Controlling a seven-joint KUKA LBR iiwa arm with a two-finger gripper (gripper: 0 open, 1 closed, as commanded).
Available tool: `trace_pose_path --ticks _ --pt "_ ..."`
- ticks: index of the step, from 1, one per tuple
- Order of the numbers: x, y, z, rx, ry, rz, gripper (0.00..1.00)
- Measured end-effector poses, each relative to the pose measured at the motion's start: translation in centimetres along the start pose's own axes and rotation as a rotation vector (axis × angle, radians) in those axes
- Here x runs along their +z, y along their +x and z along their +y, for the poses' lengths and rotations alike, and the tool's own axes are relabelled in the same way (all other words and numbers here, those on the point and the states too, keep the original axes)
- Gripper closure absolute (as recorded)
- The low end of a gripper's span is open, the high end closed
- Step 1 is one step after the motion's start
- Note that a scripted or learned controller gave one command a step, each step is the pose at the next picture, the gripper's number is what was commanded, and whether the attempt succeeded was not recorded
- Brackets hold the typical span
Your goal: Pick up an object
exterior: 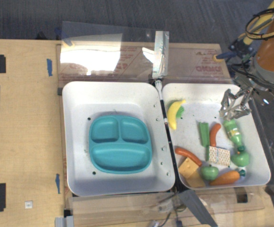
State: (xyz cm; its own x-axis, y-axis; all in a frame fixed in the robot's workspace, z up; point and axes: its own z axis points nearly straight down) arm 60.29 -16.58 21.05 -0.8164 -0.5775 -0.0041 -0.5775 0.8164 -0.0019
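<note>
Claw (pixel 235 109) above green bottle (pixel 233 131)

Red printing on the clear sheet (pixel 127 60) behind the bins, at twelve o'clock: too faint and reversed to read. Speckled wrapper (pixel 219 155) in right bin (pixel 262 174), five o'clock: no legible text.

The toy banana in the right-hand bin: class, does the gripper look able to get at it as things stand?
Probably yes. The banana lies alone near the right bin's left wall, with bare floor between it and the gripper. The wall beside it may crowd a finger.
</note>
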Motion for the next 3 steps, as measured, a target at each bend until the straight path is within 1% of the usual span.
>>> trace_pose_path --ticks 1,2,3 --pt "11.1 2.2 4.5 -0.115 0.005 -0.005 1.0" --pt "11.5 2.3 4.7 -0.116 -0.002 -0.001 0.0" --pt "12.1 3.8 5.4 -0.002 0.003 -0.008 0.0"
